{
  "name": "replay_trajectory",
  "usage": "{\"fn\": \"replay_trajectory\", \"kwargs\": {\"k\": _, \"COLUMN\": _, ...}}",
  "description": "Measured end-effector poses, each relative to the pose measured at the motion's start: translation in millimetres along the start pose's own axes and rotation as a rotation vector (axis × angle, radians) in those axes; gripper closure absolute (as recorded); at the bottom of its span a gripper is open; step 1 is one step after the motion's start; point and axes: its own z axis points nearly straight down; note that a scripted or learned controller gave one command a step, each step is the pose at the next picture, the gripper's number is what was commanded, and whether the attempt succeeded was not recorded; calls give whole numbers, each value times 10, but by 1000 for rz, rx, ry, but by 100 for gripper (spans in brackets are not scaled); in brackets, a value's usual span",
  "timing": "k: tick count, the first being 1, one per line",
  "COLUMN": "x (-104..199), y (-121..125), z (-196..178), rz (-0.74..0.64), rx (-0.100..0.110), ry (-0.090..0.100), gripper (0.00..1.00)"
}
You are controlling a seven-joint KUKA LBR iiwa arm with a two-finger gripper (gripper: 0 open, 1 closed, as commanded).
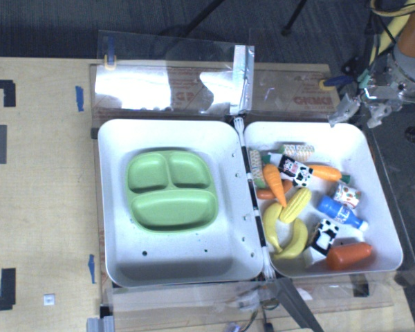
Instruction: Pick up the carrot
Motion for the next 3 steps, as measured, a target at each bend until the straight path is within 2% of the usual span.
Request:
{"fn": "replay_trajectory", "kwargs": {"k": 1, "x": -256, "y": -473, "z": 736, "rz": -32, "rx": -1, "ry": 0, "gripper": 0}}
{"fn": "replay_trajectory", "kwargs": {"k": 2, "x": -207, "y": -475, "z": 1510, "rz": -309, "rx": -7, "ry": 4, "gripper": 0}}
{"fn": "replay_trajectory", "kwargs": {"k": 3, "x": -229, "y": -473, "z": 1442, "rz": -307, "rx": -5, "ry": 1, "gripper": 100}}
